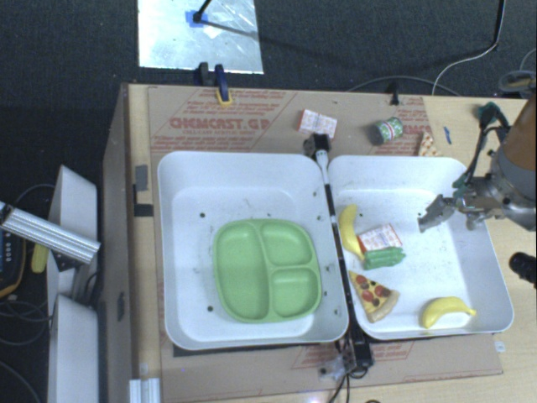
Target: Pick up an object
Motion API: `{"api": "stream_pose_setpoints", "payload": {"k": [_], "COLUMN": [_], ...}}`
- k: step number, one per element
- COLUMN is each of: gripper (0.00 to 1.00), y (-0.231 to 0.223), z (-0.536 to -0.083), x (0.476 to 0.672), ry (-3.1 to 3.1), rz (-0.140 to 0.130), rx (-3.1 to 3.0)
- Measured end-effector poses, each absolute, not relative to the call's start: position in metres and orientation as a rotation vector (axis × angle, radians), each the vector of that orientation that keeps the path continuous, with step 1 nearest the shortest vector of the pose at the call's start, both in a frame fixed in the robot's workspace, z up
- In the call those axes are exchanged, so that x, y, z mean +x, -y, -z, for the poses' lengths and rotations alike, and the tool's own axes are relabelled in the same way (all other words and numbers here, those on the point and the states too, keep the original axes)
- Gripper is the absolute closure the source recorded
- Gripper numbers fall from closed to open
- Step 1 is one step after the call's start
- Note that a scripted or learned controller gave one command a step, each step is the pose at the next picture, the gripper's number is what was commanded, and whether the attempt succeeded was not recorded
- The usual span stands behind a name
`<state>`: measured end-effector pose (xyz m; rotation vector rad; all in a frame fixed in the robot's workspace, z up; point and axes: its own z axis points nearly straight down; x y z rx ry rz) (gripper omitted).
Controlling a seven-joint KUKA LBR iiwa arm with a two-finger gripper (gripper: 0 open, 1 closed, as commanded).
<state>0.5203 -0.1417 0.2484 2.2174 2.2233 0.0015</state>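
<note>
Gripper [436, 211] hanging over right bin's [482, 263] bare far-right part, finger state impossible to tell; risk of closing on nothing, with banana [348, 227], carton [380, 238] and pizza slice [373, 294] crowded along left wall.

Fixed overhead camera, slanted down, both bins [252, 170]
</note>
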Motion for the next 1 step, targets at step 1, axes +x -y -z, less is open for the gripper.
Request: {"api": "stream_pose_setpoints", "payload": {"k": [1], "gripper": [0.0], "y": [0.111], "z": [-0.1708], "x": [0.5461], "ry": [-2.226], "rz": [0.001], "rx": [2.218]}}
